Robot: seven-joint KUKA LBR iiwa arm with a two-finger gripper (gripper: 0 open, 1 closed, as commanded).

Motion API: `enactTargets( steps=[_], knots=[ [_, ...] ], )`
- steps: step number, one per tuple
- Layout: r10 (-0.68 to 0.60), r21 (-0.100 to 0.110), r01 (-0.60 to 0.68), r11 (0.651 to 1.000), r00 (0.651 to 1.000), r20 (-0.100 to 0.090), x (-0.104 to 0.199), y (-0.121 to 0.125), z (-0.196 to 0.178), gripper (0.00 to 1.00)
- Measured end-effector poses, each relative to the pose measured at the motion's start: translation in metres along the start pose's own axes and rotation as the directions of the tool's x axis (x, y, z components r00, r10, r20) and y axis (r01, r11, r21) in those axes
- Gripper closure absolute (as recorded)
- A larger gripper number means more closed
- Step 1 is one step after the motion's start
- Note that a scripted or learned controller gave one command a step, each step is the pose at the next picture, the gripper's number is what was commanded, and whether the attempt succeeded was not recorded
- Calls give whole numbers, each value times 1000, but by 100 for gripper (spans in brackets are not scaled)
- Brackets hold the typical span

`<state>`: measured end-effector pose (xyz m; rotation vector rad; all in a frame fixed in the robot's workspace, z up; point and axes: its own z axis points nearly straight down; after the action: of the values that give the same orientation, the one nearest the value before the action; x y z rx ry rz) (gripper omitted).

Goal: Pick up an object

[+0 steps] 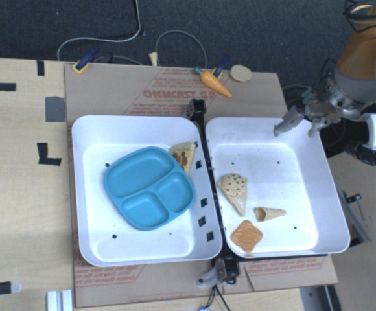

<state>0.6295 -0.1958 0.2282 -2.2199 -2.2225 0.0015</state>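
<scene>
Here the claw (299, 122) is hanging over the far right corner of the right bin (305, 149), its two fingers spread open and gripping nothing. Below it, toward the near left of that bin, a spotted cone-shaped toy (233, 189), a small cone (269, 213) and an orange waffle piece (246, 236) are lying. The left bin (91, 173) is holding a blue divided plate (149, 187) and a pizza slice (184, 153).
</scene>
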Motion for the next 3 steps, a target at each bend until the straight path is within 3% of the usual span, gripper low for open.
enactTargets(
  steps=[1, 2, 3],
  knots=[
    [0, -12, 0, 1000, 1000, 2, 47, -47, 129, 0],
    [-13, -15, 13, 1000, 1000, -3, 153, -3, 22, 0],
    [0, 3, 0, 1000, 1000, 0, 143, -36, 45, 0]
  ],
)
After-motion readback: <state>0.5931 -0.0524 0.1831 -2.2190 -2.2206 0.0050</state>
